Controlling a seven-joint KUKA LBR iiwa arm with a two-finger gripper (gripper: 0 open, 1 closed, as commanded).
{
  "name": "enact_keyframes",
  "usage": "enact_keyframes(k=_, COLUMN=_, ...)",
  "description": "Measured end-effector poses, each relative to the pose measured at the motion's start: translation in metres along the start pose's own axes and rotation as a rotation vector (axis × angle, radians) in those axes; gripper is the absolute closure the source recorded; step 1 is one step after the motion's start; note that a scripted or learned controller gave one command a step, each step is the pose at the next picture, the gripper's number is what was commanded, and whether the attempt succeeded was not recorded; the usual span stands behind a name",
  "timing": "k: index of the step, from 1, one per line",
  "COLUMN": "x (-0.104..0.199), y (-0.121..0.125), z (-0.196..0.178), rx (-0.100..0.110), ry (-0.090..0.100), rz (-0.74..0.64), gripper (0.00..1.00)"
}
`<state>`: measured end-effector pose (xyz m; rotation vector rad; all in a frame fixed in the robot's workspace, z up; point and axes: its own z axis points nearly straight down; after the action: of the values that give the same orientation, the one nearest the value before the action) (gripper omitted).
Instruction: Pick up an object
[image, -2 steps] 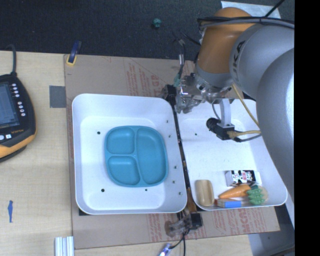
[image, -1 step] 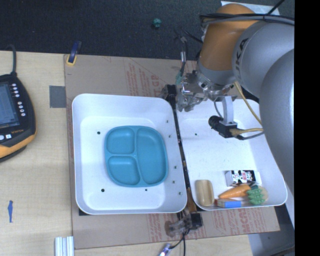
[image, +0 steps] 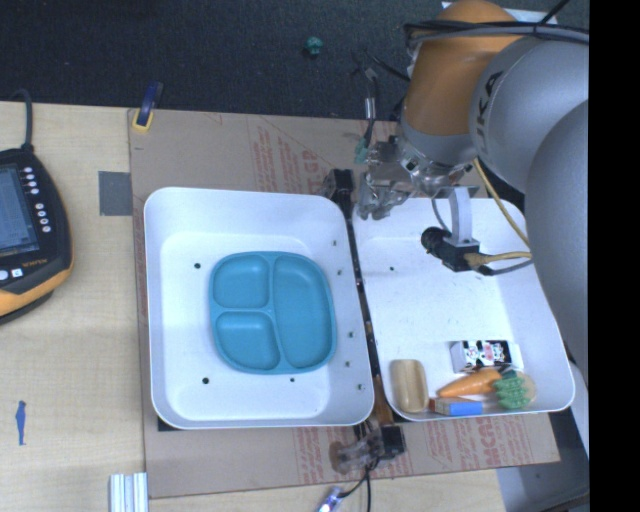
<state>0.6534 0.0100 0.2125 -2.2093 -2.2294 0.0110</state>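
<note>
**Gripper at the far corner, objects at the near edge**

We take the right bin (image: 520, 300) as our landmark. The gripper (image: 378, 200) hangs over its far left corner; we cannot tell how its fingers stand. Along the bin's near edge we see a wooden block (image: 408, 385), a toy carrot (image: 480, 384), a blue piece (image: 460, 407) and a small printed box (image: 483, 353) clustered together. Left of the bin, a blue divided plate (image: 272, 311) sits in the neighbouring bin (image: 170, 300).

Right bin: open middle, crowded near corner
The right bin (image: 400, 300) has bare floor across its middle; a wooden block (image: 408, 384), toy carrot (image: 478, 385), blue piece (image: 460, 407) and small printed box (image: 482, 353) cluster at its near edge, and the arm (image: 470, 90) overhangs its far end
</note>
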Motion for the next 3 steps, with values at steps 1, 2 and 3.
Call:
enact_keyframes(k=1, x=-0.001, y=0.000, z=-0.010, rx=-0.001, ry=0.000, rz=-0.001, gripper=1.00)
enact_keyframes(k=2, x=0.056, y=0.003, z=0.009, rx=-0.001, ry=0.001, rz=0.003, gripper=1.00)
enact_keyframes(k=3, x=0.119, y=-0.007, z=0.027, rx=0.001, ry=0.001, rz=0.001, gripper=1.00)
